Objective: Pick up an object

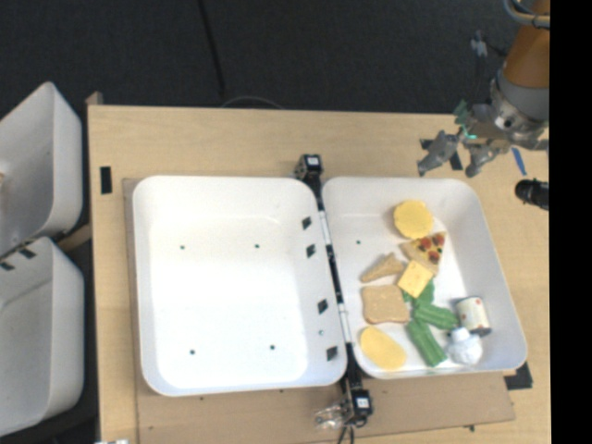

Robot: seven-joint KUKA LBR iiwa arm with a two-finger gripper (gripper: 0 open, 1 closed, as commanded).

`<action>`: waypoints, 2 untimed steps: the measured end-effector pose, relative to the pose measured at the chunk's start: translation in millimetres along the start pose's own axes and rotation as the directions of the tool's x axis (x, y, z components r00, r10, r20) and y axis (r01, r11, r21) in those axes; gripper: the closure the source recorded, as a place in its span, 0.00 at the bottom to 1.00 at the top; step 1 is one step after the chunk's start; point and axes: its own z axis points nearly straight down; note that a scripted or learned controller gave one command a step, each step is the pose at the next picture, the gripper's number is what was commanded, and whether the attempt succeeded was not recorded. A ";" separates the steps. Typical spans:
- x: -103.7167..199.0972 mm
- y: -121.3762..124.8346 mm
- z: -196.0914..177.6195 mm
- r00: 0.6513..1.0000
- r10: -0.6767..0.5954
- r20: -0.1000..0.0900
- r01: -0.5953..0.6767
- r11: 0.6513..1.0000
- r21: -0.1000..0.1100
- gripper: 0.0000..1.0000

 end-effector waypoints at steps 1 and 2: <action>-17.0 -6.8 124.3 1.000 0.003 -0.002 -0.003 1.000 0.010 0.00; 23.2 -19.6 156.0 1.000 -0.003 -0.001 0.003 1.000 0.003 0.00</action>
